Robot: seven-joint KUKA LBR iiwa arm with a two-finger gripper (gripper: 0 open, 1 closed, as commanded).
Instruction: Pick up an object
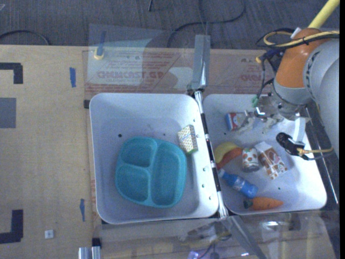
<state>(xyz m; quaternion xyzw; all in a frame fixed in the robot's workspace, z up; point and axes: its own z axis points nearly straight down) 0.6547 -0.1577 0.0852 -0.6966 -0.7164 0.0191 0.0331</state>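
My gripper [260, 121] hangs over the back of the right bin [318, 190], open, with nothing between its fingers. A red and white packet [234, 121] lies just to its left. In front of it lie a small round can [250, 159] and a red and white carton [271, 163]. Further left, a yellow fruit [225, 149] rests against an orange-red piece [233, 156]. A blue bottle [239, 184] and an orange carrot [265, 203] lie near the bin's front wall.
The left bin [105, 117] holds a blue divided plate [151, 171] and a small patterned block [187, 138] by the shared wall. A black cable part [287, 143] hangs over the right bin's right side. The arm's orange band [294, 63] rises at the back right.
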